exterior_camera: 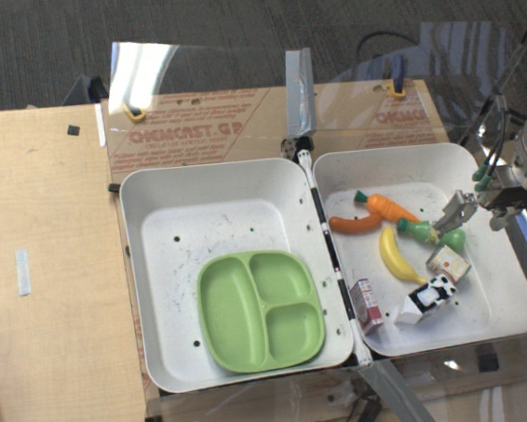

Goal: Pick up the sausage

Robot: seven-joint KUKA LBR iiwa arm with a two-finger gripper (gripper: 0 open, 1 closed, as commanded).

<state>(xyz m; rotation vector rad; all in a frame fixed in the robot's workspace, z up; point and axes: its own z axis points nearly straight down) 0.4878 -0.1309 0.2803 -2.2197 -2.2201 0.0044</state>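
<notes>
An orange-red sausage [354,225] is seen lying in the right white bin [509,320], well apart from the open, empty two-finger gripper [477,211].

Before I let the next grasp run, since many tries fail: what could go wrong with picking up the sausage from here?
1. The sausage lies against the carrot, so closing fingers may catch the carrot instead, or both.
2. The gripper hangs over the right side of the right bin, with the banana and a green toy between it and the sausage; a low sweep could knock them.
3. The sausage sits near the bin's left wall, leaving little finger room.
</notes>
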